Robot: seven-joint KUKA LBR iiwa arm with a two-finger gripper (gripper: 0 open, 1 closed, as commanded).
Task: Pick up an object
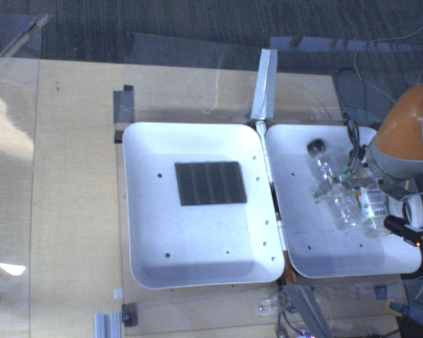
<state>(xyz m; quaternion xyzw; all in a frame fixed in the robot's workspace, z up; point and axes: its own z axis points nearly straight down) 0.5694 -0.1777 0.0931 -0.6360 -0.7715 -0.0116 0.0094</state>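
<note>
A flat dark grey ribbed pad lies in the middle of the left bin. In the right bin a clear plastic bottle with a black cap lies slanted, cap toward the back. A second clear bottle with a pale label lies beside it to the right, with more clear plastic between them. My gripper hangs low over these bottles, right at the first bottle's lower end. The grey wrist and orange band cover the bin's right part.
A metal divider post stands at the back between the two bins. Cables run along the arm and past the right bin's front right corner. Small clamps sit at the bench's front edge. Wooden bench surface lies open to the left.
</note>
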